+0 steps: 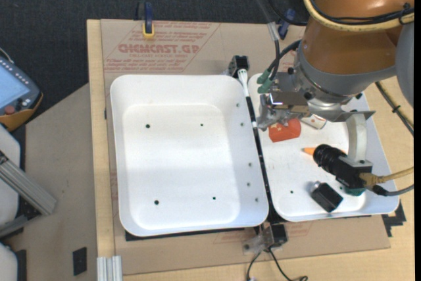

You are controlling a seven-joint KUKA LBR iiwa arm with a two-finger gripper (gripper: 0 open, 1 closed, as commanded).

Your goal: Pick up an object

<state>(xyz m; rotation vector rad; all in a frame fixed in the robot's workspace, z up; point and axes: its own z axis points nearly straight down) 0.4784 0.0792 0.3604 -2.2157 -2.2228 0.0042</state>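
down at the near rim of the right bin (368,206) lies a small black block (325,197), while the claw (276,116) hangs over its left edge, touching an orange-red piece (285,131), grip hidden; left bin (125,141) beside.
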